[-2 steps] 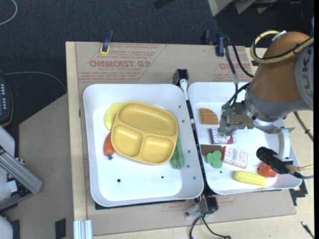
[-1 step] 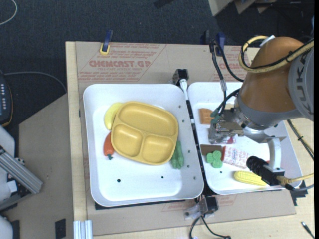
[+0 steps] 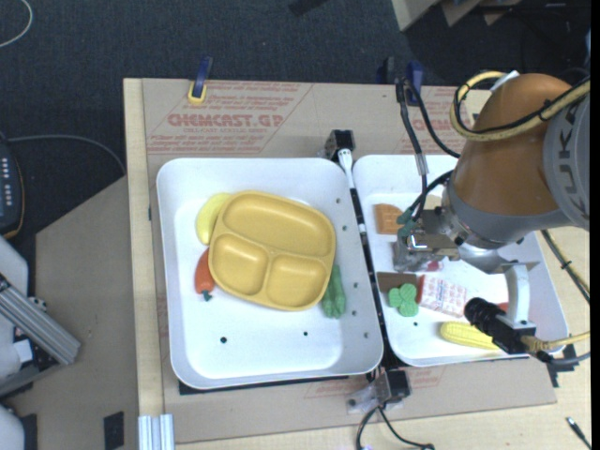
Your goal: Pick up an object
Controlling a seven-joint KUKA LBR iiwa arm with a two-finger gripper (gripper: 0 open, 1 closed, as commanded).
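Dark carpet surrounds a bench (image 3: 234, 111) covered with brown sheet printed with red lettering, a blue-and-yellow clamp (image 3: 199, 82) gripping its far edge. Two shallow white bins sit on it side by side, touching along their inner rims. In the left bin (image 3: 262, 354) a yellow divided plate (image 3: 272, 249) lies face up near the middle, partly covering three things: a pale yellow piece (image 3: 208, 216) showing at its upper left edge, a red-orange pepper (image 3: 203, 275) at its left edge, and a green leafy piece (image 3: 334, 293) at its lower right, close to the bin's wall. The grey arm (image 3: 511, 148) with its orange band reaches in from the right over the right bin (image 3: 417, 345), and the gripper (image 3: 419, 244) hangs over that bin's left-middle part; whether it is wide or closed cannot be told at this angle, and nothing is seen held in it. The loose objects to pick lie around it in the right bin: an orange-brown square (image 3: 387, 217) just to its upper left, a flat brown piece (image 3: 392, 281) just below it, a small green toy (image 3: 404, 299) touching that brown piece, a red-and-white packet (image 3: 442, 295) just beside the green toy, and a yellow corn cob (image 3: 464, 334) near the front wall.
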